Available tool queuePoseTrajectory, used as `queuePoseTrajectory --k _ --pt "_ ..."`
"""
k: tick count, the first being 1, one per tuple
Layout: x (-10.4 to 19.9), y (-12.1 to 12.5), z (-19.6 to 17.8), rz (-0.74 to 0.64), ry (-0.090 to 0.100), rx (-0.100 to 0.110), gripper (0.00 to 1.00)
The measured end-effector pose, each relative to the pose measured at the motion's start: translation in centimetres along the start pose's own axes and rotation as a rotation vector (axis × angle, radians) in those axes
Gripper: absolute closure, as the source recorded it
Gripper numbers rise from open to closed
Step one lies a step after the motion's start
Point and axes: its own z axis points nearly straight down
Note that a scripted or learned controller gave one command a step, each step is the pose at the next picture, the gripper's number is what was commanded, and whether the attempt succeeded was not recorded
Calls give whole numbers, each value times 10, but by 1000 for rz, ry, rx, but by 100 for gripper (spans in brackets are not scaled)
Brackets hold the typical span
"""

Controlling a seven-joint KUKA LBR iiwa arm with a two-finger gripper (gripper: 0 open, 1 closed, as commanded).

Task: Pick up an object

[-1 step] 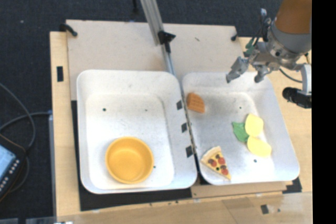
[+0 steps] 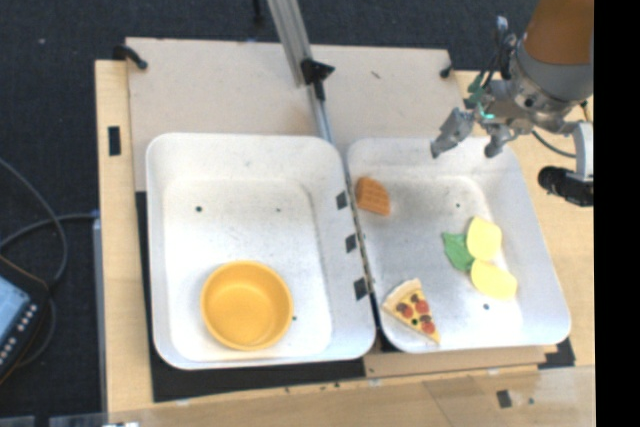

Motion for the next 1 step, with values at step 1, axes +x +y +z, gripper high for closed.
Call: queuePoseTrajectory --k 1 --pt "-5 -2 43 4 -2 5 0"
